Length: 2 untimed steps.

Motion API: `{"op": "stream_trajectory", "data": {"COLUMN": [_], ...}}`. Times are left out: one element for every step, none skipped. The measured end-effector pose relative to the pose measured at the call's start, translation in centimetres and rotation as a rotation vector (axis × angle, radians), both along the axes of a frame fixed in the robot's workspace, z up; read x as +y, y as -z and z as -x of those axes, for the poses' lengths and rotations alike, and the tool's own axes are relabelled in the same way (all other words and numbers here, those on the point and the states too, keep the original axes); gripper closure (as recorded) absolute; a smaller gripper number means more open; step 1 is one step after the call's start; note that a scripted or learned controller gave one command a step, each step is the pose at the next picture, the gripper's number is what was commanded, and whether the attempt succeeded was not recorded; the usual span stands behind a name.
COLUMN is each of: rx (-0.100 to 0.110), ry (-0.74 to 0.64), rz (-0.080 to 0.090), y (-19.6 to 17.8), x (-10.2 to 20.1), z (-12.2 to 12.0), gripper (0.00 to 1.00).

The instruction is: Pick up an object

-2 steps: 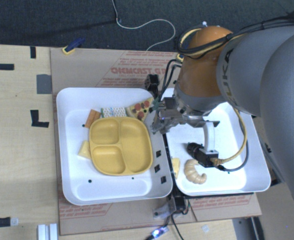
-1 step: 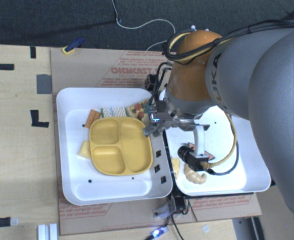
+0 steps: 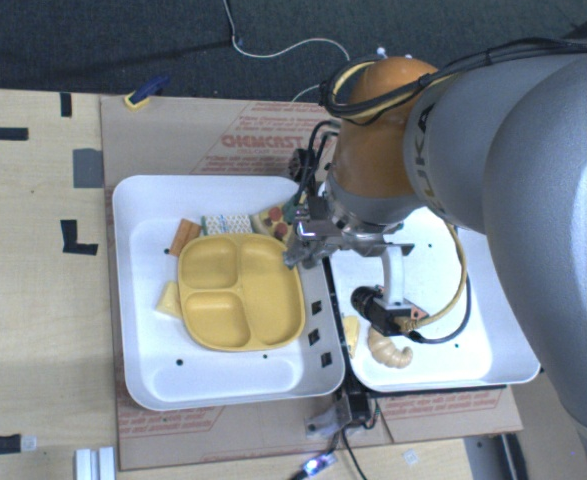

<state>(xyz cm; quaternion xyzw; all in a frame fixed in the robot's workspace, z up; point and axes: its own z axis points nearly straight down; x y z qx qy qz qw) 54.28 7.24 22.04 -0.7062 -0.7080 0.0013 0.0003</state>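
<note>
Plate, yellow, flat in left bin; gripper hangs over its upper-right rim. Jaws' state: cannot tell.

Left bin: white plastic, smooth, soft sheen along the rim. Right bin: same white plastic, same sheen. Divided plate: yellow plastic, smooth, matt to satin. Arm: grey casing, smooth, looks like painted metal, faint gloss. Orange band: smooth, glossy, catches a highlight on top. Tabletop: pale wood-look board, matt. Sheet under the bins: brown cardboard, matt, printed in red. Backdrop: dark, cloth-like, rough weave, no shine. Cable: thin, white, smooth plastic sheath.
</note>
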Motion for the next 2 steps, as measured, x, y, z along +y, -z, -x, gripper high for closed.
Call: {"op": "stream_trajectory", "data": {"rx": [0.001,0.0], "ry": [0.001,0.0], "rz": [-0.002,-0.002], "y": [-0.54,-1.27], "x": [-0.2,0.53], "z": [0.68,0.37], "gripper": [1.0,1.0]}}
